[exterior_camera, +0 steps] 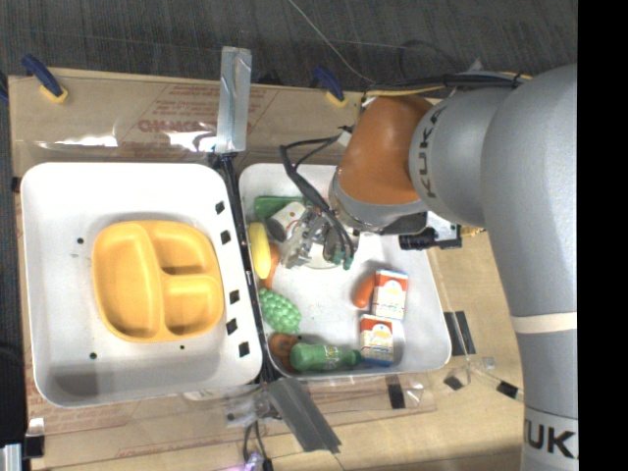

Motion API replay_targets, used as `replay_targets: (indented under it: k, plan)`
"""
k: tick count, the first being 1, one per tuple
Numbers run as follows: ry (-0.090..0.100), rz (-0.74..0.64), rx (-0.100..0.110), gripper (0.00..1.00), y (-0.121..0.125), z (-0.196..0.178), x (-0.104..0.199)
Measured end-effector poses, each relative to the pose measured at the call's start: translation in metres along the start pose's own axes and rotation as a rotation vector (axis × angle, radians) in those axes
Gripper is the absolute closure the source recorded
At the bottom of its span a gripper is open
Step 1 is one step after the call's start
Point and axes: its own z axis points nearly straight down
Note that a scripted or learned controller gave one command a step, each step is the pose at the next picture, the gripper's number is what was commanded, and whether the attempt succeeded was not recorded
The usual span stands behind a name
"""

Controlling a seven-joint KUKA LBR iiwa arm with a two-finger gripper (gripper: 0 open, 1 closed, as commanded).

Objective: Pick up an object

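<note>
The grey arm reaches in from three o'clock, its orange band hanging over the far part of the right bin. The gripper sits low in that bin, toward its ten o'clock corner; whether its fingers are spread or pressed together cannot be told (the metal parts blur together), and nothing is visibly pinched between them.

Around it lie the objects for picking. A green item lies at eleven o'clock of the gripper, partly hidden by it. A yellow banana-like piece lies along the bin's nine o'clock wall, just beside the gripper. Below that, a bumpy green object rests near the same wall. Two small orange-and-white cartons lie at four o'clock of the gripper, with a small orange piece touching the upper one. A green bottle lies on its side along the six o'clock wall.

The left bin holds a yellow divided tray. Both bins rest on the counter.
</note>
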Motion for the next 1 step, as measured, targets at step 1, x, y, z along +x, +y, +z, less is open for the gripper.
replay_targets:
  k: [1]
  plan:
    - [0.001,0.301,-0.002,1.00,0.0127,-0.1336,-0.0111]
